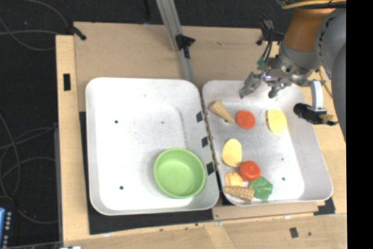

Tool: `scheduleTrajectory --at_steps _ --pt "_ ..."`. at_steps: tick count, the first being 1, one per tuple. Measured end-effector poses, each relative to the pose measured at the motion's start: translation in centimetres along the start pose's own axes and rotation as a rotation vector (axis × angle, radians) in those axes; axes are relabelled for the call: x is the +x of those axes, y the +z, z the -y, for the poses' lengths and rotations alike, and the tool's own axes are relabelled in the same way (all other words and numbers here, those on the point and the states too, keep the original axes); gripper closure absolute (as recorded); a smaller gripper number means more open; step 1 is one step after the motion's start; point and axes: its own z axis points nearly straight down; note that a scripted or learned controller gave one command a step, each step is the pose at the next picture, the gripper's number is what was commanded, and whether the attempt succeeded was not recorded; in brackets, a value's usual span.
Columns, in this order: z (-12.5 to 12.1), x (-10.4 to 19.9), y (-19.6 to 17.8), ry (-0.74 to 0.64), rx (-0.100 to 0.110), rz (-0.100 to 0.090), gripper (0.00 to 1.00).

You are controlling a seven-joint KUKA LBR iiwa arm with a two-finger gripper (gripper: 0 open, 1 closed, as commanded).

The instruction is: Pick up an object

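Two fingers of the end effector (pixel 263 86) stand spread and hold nothing, poised over the far edge of the right bin (pixel 303 181), with the nearest candidates just nearward: red ball (pixel 245 120) below-left, yellow piece (pixel 277 122) below-right, and tan cone (pixel 221 111) further left, long axis slanted.

Around the green bowl (pixel 179 172), the left bin (pixel 116 102) lies open; toy foods crowd the right bin (pixel 303 166).
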Motion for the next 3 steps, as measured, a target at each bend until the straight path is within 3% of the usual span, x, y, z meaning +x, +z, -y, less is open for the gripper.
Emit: scheduleTrajectory --at_steps 1,2,3 --pt "0.1 -0.3 4.2 0.003 0.0 0.0 0.0" --pt "-0.1 -0.4 2.7 0.001 -0.009 0.003 1.0" --pt "-0.4 -0.6 -1.7 0.001 -0.01 -0.004 1.0"
